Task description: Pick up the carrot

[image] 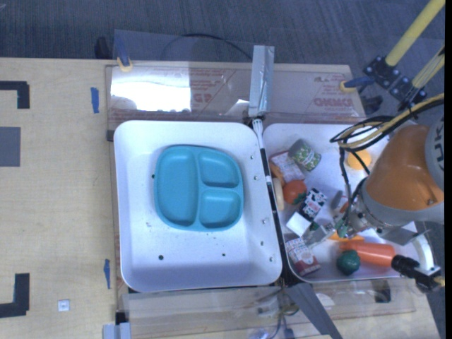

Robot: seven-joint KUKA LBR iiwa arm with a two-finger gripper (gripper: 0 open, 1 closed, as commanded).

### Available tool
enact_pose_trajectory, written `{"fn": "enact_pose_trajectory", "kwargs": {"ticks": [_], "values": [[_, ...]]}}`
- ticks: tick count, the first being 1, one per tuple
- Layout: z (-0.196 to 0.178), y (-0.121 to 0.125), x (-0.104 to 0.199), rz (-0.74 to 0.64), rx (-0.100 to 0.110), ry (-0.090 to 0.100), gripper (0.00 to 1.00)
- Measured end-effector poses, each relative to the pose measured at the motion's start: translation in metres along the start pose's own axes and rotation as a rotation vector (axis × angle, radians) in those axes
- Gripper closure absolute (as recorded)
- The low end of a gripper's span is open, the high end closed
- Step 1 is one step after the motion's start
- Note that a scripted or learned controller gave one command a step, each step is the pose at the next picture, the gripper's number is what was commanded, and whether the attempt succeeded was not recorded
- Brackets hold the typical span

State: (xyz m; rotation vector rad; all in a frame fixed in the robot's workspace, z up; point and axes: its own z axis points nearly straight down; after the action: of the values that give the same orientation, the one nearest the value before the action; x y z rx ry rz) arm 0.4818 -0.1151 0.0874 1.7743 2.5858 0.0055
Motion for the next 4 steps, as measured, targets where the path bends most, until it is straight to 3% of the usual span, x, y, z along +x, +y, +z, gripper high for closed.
{"fn": "enact_pose_trajectory", "kwargs": {"ticks": [1, 2, 3, 4], "values": [[-0.096, 0.027, -0.014, 0.073, -0.002, -0.002, 0.0], [-0.022, -0.006, -0.01, 0.264, 0.007, 0.003, 0.0], [-0.032, -0.006, -0.011, 0.266, 0.004, 0.001, 1.0], [-0.032, -0.006, -0.011, 0.267, 0.004, 0.001, 0.0]]}}
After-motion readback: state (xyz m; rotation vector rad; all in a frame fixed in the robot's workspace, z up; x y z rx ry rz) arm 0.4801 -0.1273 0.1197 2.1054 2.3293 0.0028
